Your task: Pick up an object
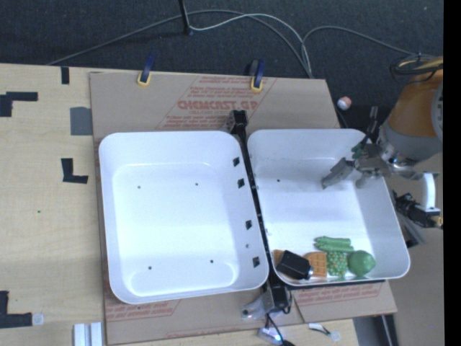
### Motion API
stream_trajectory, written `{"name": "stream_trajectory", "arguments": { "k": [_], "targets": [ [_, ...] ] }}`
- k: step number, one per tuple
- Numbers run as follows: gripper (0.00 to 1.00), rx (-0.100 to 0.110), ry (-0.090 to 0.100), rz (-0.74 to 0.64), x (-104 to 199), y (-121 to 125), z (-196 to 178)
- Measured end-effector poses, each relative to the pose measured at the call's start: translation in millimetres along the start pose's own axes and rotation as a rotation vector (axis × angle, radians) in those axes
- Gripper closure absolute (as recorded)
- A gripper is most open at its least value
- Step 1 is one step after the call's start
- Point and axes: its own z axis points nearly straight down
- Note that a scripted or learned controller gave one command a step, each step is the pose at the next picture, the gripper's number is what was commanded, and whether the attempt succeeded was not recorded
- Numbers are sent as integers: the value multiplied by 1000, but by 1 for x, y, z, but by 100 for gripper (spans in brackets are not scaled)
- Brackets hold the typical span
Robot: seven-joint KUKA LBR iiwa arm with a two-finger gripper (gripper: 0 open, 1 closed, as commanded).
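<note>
Approach step: gripper (347, 173), fingers spread and empty, hangs over right bin (302, 157)'s far right; next, descend toward near-edge green ball (361, 262).

Grey arm (403, 146) with an orange band (414, 110), grey metal claw (344, 175), black cabling at the wrist.

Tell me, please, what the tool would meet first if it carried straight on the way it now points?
Probably the bare floor of the right bin. The tool points down and leftward, away from the objects heaped in the near corner; depth is hard to judge.
</note>
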Motion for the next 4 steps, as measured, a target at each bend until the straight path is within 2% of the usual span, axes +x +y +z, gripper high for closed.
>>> {"name": "stream_trajectory", "arguments": {
  "k": [1, 2, 3, 4],
  "targets": [
    [0, -2, 0, -3, 51, -80, 46],
    [0, -8, -2, -6, 95, -35, 64],
    [0, -10, -3, -3, 113, -18, 63],
    [0, -17, -1, -7, 175, -68, -41]
  ]
}}
